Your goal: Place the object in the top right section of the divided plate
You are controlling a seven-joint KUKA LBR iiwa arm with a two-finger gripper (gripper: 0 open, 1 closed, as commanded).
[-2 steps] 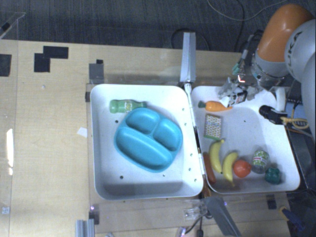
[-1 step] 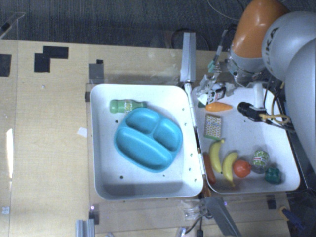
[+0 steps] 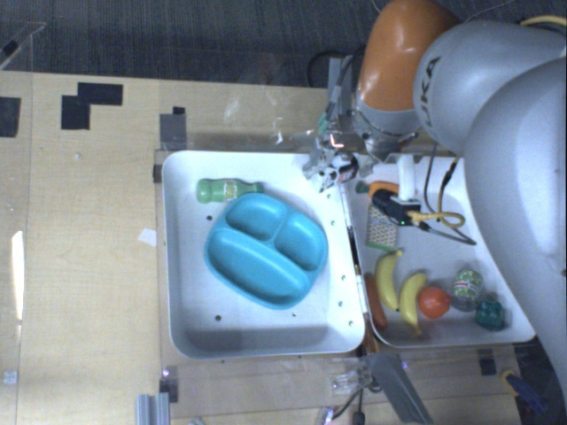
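A blue divided plate (image 3: 264,250) lies in the middle of the left white bin (image 3: 186,326), with two small sections on its upper right side and one long section along its lower left. My gripper (image 3: 330,168) hangs over the top end of the wall between the two bins, above and to the right of the plate. The wrist hides what is under it. A green bottle (image 3: 227,189) lies on its side in the left bin, just beyond the plate's upper left rim.
The right bin (image 3: 443,336) holds two bananas (image 3: 399,289), a red round fruit (image 3: 433,302), a small jar (image 3: 467,283), a dark green item (image 3: 489,314), a red sausage-like piece (image 3: 375,304), a patterned pouch (image 3: 383,229) and an orange item (image 3: 383,189). The arm covers the right side.
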